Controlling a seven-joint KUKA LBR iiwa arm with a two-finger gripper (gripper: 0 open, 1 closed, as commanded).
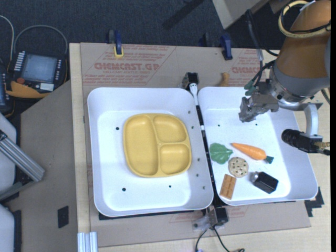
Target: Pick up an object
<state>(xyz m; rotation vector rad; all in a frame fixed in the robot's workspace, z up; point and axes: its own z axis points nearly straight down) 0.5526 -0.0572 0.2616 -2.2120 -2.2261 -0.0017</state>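
The gripper hangs over the bare upper part of the right bin, and I cannot tell how wide it stands or whether it has hold of anything. The candidates lie grouped below it toward the bin's near side (likely so any is reachable): carrot, green leaf, cookie, brown block and black block. Off to its left, the yellow divided plate sits alone in the left bin, probably as a drop spot.

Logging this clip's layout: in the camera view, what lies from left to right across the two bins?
Yellow divided plate → green leaf → brown block → cookie → carrot → black object.
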